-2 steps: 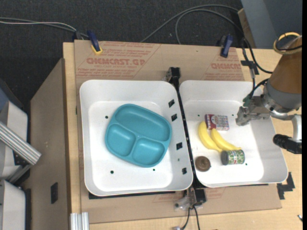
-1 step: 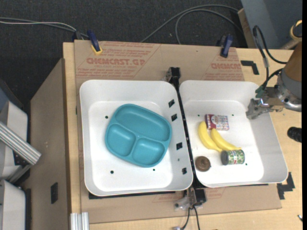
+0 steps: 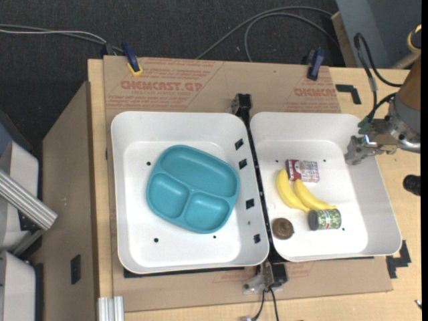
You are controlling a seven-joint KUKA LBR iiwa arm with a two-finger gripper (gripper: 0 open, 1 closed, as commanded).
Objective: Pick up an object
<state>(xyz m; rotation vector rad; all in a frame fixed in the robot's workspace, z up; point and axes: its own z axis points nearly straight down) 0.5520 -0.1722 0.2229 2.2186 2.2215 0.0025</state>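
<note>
The right bin [image 3: 374, 199] holds two yellow bananas [image 3: 294, 192], a small red and white packet [image 3: 302, 170] just behind them, a green-labelled can [image 3: 325, 219] lying on its side at their tip, and a round brown disc [image 3: 283, 228] near the front left corner. A teal divided plate [image 3: 192, 188] lies in the left bin [image 3: 127, 199]. My gripper [image 3: 356, 148] hangs at the right bin's far right rim, well away from the objects, with nothing seen in it.
Black clips run along the divider [image 3: 249, 172] between the bins. Blue clamps [image 3: 132, 59] hold the cardboard at the back corners. Cables trail across the dark floor behind the bench. The arm's body sits at the right edge.
</note>
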